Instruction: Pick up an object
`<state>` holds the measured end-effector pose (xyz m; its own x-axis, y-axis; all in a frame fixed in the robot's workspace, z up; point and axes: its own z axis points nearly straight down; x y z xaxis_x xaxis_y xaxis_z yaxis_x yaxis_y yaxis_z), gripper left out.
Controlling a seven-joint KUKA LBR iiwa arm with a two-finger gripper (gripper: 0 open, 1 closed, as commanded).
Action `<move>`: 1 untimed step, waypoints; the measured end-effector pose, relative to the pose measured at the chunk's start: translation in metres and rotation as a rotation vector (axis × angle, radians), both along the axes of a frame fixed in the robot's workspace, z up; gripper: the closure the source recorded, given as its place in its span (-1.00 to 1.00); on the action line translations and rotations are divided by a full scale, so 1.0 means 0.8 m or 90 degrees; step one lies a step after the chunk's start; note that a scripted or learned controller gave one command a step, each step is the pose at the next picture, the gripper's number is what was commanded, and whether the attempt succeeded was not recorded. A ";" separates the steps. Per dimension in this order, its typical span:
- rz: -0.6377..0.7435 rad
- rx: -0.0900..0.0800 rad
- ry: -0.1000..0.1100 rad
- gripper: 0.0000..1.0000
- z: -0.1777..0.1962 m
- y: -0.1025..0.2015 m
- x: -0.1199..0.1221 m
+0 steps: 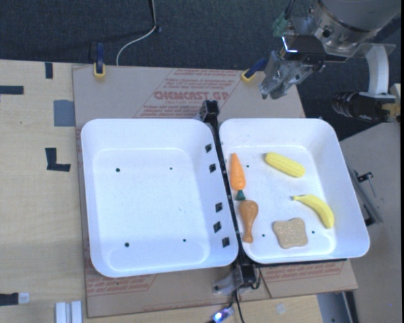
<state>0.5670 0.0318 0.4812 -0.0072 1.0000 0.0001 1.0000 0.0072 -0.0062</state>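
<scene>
While the claw (281,86) hangs above the bench (27,180), beyond the far edge of the right bin (323,136), it grips nothing, and I cannot tell how its jaws stand. In the right bin lie five things: an orange carrot (237,172) with a green end, a brown drumstick (248,219) just below it, a yellow corn cob (285,165), a curved yellow banana (318,209), and a tan slice of bread (290,233).

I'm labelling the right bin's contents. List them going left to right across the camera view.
Carrot → chicken drumstick → corn cob → slice of bread → banana.
</scene>
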 end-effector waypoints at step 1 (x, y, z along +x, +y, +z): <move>0.000 0.001 -0.003 1.00 0.011 0.096 -0.037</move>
<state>0.5377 0.1088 0.4897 -0.0080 1.0000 0.0016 1.0000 0.0080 -0.0013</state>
